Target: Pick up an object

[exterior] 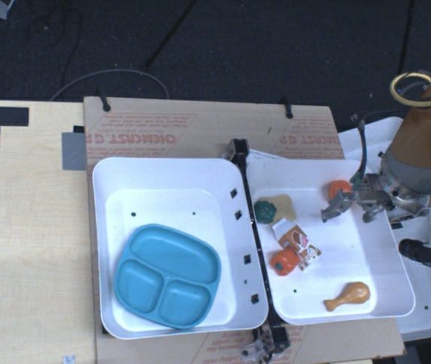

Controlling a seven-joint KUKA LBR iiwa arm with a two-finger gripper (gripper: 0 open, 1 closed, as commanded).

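Observation:
My gripper hangs over the right side of the right bin, its two fingers spread apart and nothing between them. A small orange object lies just behind the left finger, close to touching it. Further left in the same bin lie a green and tan piece, a red and white box and a red round object. An orange-brown drumstick rests near the bin's front right corner.
The left bin holds a blue divided plate. A black divider with clips separates the two bins. The arm's body stands over the right bin's right rim. Cardboard lies under both bins.

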